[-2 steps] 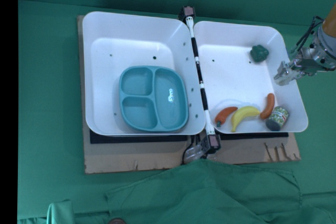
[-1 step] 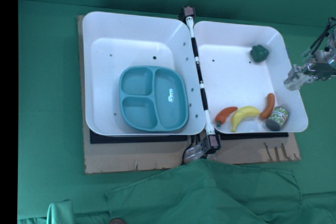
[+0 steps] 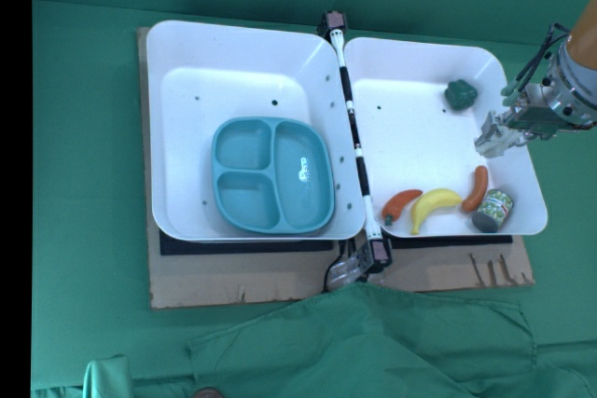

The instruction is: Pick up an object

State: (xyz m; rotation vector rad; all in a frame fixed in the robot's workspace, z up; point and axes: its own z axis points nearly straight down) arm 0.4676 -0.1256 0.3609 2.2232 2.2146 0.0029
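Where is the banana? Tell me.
The banana lies in the right bin, near its front edge, between the orange pepper and the sausage.

From my remote feed I see a desk [image 3: 84, 154] covered all over in a plain teal-green cloth, smooth across the far side, where a faint horizontal crease or edge runs near the top. A flat sheet of brown cardboard [image 3: 242, 284] lies on the cloth, and a dark mat [image 3: 242, 247] shows as a thin strip along its near side. At the bottom, a second piece of green fabric [image 3: 373, 340] is bunched in loose folds, overlapping the cardboard's near edge. The light is even and soft, with only faint shadows. I cannot see walls, floor or windows from this angle.
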